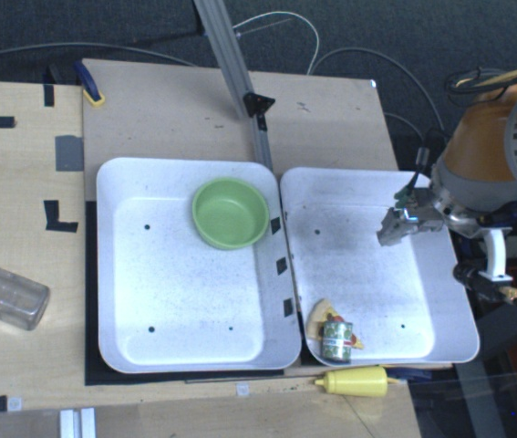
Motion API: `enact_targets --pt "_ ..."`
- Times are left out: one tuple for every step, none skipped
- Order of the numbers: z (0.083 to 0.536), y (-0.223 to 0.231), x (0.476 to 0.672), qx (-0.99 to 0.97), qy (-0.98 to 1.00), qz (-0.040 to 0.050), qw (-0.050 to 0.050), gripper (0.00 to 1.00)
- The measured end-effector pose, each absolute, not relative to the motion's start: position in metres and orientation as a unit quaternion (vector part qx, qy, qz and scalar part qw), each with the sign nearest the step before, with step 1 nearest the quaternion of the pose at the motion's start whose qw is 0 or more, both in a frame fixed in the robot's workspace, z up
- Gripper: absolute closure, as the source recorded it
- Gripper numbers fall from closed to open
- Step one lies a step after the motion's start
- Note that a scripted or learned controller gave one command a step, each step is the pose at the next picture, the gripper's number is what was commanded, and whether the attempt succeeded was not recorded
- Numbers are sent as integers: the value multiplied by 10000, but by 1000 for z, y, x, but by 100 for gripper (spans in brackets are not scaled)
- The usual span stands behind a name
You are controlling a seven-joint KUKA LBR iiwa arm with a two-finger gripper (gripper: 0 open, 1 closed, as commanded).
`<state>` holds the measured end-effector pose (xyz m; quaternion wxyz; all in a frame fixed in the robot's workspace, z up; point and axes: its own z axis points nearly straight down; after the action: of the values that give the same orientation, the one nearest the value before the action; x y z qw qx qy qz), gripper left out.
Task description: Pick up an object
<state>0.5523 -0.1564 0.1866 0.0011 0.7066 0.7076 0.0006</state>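
Your claw (395,229) hangs over the right bin (367,272), in its upper right part, reaching in from the right under the arm (477,167) with its orange band; at this slant and blur you cannot tell whether it is wide, narrow or closed, and you see nothing between its tips.

Below and to the left of the claw, well apart from it, a small can (336,339) lies in the lower left corner of the same bin; its label is green and silver with a touch of red, but the writing is too small to read; it seems to stand or lean close to upright, and you cannot tell its axis for certain. Touching it, a crumpled tan and yellow thing (320,314) lies just above and to the left, against the bin's left wall.

In the left bin (130,318) a green bowl (230,213) sits upright near the upper right corner, mouth up, with nothing in it that you can see.

Outside the bins, on the bench (167,108), a yellow bottle (358,382) lies on its side just below the right bin's front rim, long axis left to right, nozzle pointing left; a clear cylinder (3,292) lies at the far left; a grey pole (231,53) slants down to the gap between the bins.
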Motion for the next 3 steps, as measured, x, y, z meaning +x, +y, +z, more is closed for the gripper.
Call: enact_targets --pt "250 -160 552 7065 7077 13 27 100" --pt "259 -159 552 7066 7076 0 1 100" --pt "262 -100 565 7044 7098 5 -8 100"
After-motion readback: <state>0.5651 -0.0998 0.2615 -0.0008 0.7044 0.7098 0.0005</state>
